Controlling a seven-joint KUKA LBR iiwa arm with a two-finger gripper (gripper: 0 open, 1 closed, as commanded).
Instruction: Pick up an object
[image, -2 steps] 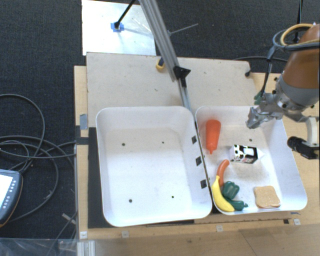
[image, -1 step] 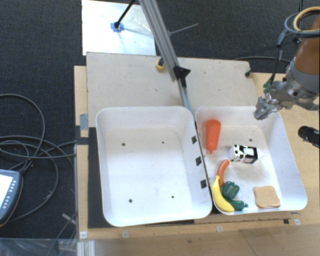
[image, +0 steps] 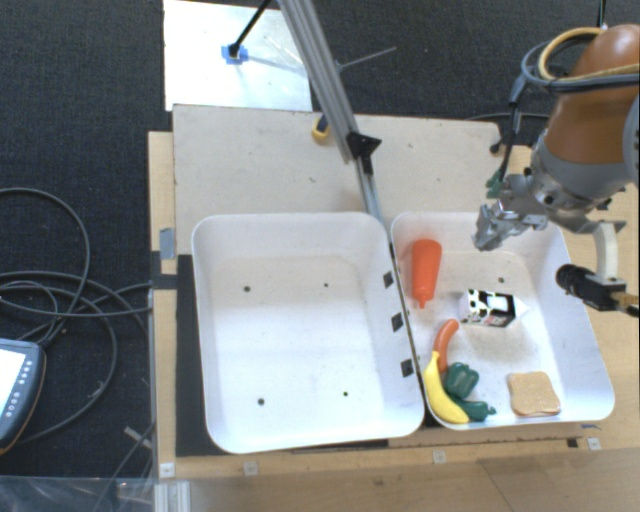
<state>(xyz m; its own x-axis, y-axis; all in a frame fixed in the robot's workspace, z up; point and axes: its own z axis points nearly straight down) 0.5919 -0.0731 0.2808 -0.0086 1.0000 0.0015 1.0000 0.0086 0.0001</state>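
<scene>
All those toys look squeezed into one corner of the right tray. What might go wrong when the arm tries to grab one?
The banana, green pepper and small red piece lie touching, so the pincer might nudge or catch two at once. They also sit against the right bin's dividing wall, leaving little room. The carrot looks rounded and may slip.

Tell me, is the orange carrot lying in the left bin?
No, the carrot lies in the right bin, near its left wall, above the banana.
</scene>
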